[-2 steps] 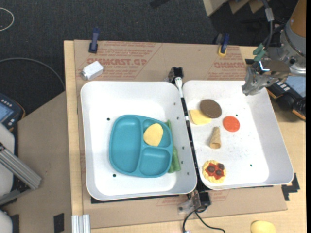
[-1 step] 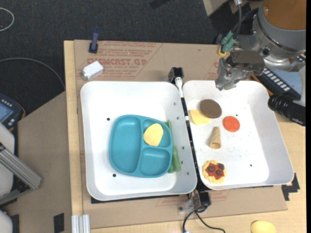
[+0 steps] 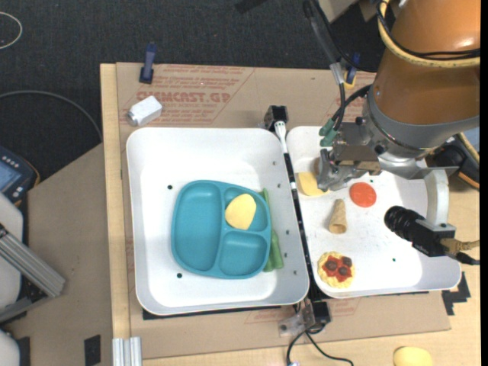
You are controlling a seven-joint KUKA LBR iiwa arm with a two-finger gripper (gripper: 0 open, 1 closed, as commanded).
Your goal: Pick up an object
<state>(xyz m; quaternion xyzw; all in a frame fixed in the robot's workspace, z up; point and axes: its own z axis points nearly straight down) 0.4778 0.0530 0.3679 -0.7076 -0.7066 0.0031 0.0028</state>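
Seemingly light and rigid, the pale yellow toy piece point(image 3: 307, 183) lies at nine o'clock in the right bin point(image 3: 427, 280), touching the gripper point(image 3: 329, 180); whether it's gripped, I cannot tell. Its smooth plastic probably favours pinching its narrow sides.

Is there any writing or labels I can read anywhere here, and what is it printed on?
"SIMCAST" followed by more letters too faint to make out, in faded red print on the brown board under the bins.
A line of smaller red print above it is too small and blurred to read.
The small white tag at the board's far left corner shows no writing I can read.
Nothing readable shows on the blue tray, the white bins or the gripper.
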